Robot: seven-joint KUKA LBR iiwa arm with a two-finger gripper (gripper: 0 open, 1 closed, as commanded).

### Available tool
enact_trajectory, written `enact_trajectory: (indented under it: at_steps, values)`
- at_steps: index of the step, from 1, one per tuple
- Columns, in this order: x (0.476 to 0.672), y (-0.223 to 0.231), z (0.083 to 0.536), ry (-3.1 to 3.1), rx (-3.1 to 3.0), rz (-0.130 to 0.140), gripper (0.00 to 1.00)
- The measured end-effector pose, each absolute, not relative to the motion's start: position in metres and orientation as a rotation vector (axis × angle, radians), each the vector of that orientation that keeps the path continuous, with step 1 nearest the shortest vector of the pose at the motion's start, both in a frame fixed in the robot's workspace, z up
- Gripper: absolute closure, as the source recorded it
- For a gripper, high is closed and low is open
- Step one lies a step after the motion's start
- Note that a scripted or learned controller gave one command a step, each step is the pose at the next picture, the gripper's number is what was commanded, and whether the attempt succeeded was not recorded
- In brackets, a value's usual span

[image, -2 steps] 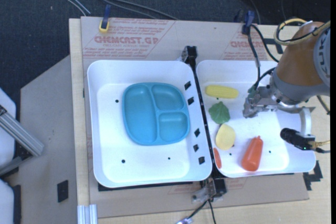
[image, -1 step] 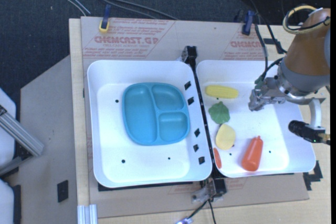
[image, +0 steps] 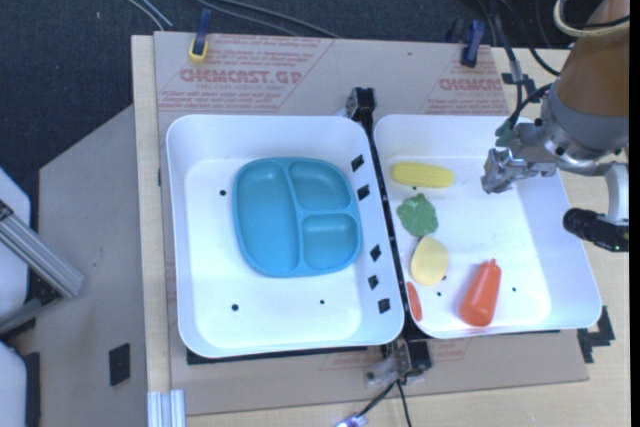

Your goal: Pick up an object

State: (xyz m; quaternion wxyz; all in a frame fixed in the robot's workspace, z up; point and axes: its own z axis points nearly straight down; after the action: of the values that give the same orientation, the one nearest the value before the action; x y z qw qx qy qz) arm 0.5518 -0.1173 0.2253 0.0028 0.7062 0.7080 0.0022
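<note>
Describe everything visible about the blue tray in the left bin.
The blue divided tray is a rounded rectangle of smooth, plastic-looking teal, with one large compartment on the view's left and two smaller ones on its right. It lies flat, slightly rotated, near the middle of the left bin, resting on the floor. Nothing lies in it or touches it otherwise.

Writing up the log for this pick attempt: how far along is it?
Done: nothing lifted yet. The corn, green toy, lemon, ketchup bottle and a small red piece all lie in the right bin. In hand: the gripper hangs above that bin, right of the corn, carrying nothing. Left: descend, grasp, lift.
</note>
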Motion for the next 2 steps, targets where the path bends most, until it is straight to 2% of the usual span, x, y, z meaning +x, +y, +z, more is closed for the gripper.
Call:
enact_trajectory:
  at_steps: [1, 2]
  values:
    - [0.553, -0.117, 0.277, 2.219, 2.215, 0.006, 1.00]
    - [0.551, -0.070, 0.261, 2.229, 2.219, 0.000, 1.00]
